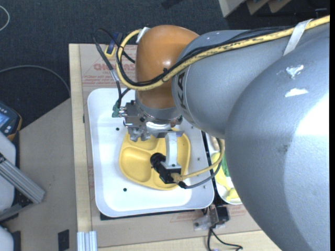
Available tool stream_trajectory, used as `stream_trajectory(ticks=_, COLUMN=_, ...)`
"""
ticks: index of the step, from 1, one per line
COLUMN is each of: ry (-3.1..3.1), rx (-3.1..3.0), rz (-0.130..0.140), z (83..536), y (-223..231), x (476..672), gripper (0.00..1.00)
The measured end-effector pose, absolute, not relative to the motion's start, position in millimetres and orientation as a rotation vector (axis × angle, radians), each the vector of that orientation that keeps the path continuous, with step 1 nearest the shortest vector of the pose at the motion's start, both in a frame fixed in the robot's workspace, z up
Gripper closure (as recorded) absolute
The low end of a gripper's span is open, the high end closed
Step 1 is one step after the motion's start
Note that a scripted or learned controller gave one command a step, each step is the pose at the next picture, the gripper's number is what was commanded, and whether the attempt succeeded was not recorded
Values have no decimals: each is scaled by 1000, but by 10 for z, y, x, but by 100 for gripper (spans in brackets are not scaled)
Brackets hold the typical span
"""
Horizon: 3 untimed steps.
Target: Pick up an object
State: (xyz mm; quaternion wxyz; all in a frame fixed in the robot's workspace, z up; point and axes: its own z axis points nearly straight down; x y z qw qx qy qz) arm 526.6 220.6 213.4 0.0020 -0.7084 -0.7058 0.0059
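Hanging low over the left shallow white plastic bin (99,156), gripper (140,132), opening impossible to tell; just toward 6 o'clock, moulded yellow plastic dish (135,163), lengthwise 9-to-3

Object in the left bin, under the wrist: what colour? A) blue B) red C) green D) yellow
D: the dish-shaped thing lying on the floor of the left bin is plainly yellow, partly covered by the arm above it.
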Motion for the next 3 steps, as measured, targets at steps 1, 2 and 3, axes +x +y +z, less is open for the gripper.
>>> stream_trajectory(ticks=1, ry=-2222, rx=-2224, rz=0, z=1898, y=2235, x=5904, gripper=100)
stream_trajectory(ticks=2, ry=-2223, rx=-2234, rz=-15, z=2764, y=1848, x=6703, gripper=100)
stream_trajectory(ticks=3, ry=-2217, rx=-2212, rz=23, z=1146, y=2253, x=6614, gripper=100)
